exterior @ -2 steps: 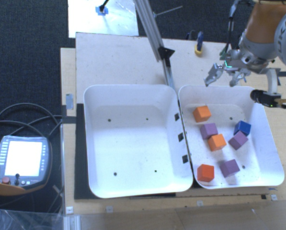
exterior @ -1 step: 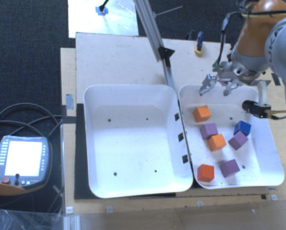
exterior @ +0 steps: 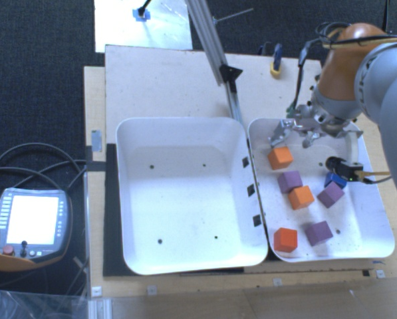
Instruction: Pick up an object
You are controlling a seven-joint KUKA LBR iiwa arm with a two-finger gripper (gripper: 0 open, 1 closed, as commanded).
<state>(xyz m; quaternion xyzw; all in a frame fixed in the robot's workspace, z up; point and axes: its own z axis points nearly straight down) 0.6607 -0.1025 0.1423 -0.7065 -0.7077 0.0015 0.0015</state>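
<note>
We are seeing bright, even overhead light washing out the white bins [exterior: 185,198] with mild glare, soft short shadows lying beside the blocks [exterior: 301,197], and the arm [exterior: 378,72] looking slightly soft.

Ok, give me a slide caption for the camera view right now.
Arm hangs over the right bin above an orange cube, among orange, purple and blue blocks.

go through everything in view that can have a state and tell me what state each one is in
gripper: over the right bin, nothing seen between its fingers
right bin: holds the blocks
orange blocks: three, loose in the bin
purple blocks: three, loose
blue block: partly hidden
left bin: bare floor
teach pendant: screen lit
</note>
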